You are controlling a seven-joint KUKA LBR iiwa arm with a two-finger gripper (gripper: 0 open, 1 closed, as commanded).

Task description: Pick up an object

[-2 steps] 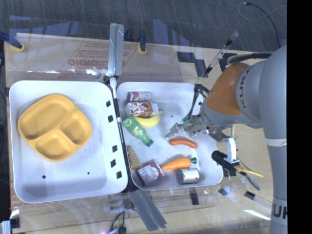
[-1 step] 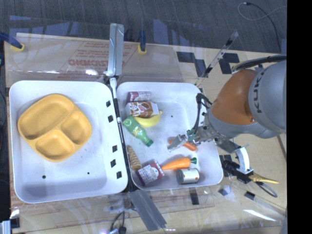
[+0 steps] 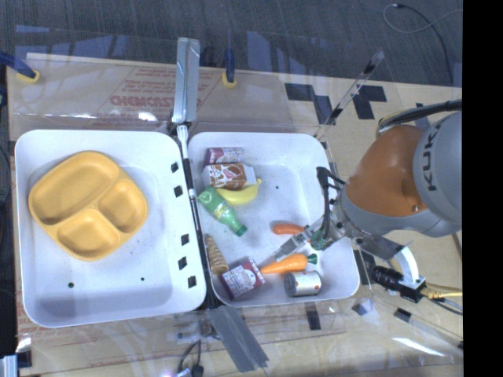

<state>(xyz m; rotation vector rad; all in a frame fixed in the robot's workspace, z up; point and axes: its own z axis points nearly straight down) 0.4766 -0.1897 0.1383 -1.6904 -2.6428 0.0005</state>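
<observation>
Camera view: the end effector (image 3: 302, 246) is low in the right bin (image 3: 271, 149), just above the carrot (image 3: 284, 265) at its near right; finger state cannot be determined; approach step, judged; next, close on the carrot and lift.

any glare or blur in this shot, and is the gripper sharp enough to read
Camera view: glare streaks the clear plastic sheet behind the bins. The yellow tray is evenly lit, casting only a soft shadow in the left bin. The gripper, above the carrot, is small and smeared, so its state is unreadable.
</observation>
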